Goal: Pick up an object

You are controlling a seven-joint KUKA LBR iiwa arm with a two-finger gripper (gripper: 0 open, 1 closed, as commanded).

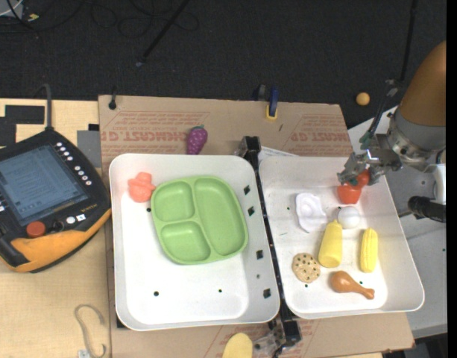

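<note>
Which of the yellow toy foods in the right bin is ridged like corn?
The yellow plastic corn cob, rightmost; the smooth yellow plastic block lies left of it.

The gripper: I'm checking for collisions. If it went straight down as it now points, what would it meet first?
Most likely the red toy directly beneath the gripper in the right bin; how far apart they are is unclear.

Only legible print is on the flat brown cardboard sheet (161,121) under the bins: red lettering, upside down in the camera view, repeated left and right of centre. Reads roughly "CHEMCAST GP", last characters uncertain. The screen text on the black-and-orange handheld control pendant (42,192) is too small to read.
</note>
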